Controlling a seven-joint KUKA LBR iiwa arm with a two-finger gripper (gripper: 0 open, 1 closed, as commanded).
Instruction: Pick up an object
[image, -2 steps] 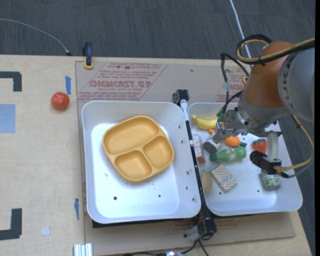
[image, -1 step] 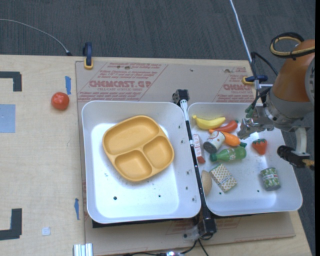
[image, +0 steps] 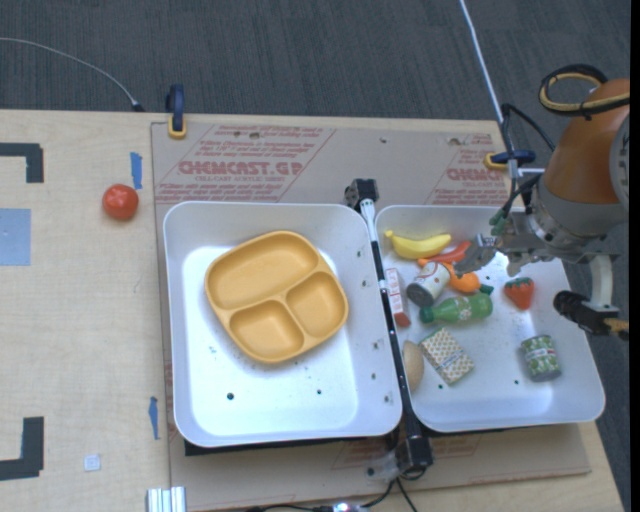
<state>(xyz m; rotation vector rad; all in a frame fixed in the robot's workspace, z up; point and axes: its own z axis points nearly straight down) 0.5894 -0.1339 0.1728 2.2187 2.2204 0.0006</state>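
Whether the fingers are parted or closed cannot be told: the gripper (image: 487, 250) hangs low over the right bin (image: 570, 400), just above a toy carrot (image: 463, 283) and beside a yellow banana (image: 420, 243). A green bottle (image: 458, 310) lies below it. The left bin (image: 200, 400) carries a yellow divided plate (image: 276, 295).

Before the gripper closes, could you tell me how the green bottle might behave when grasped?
The green bottle lies on its side, so it may roll. Its glossy skin looks slippery. The carrot sits close, so that may get nudged.
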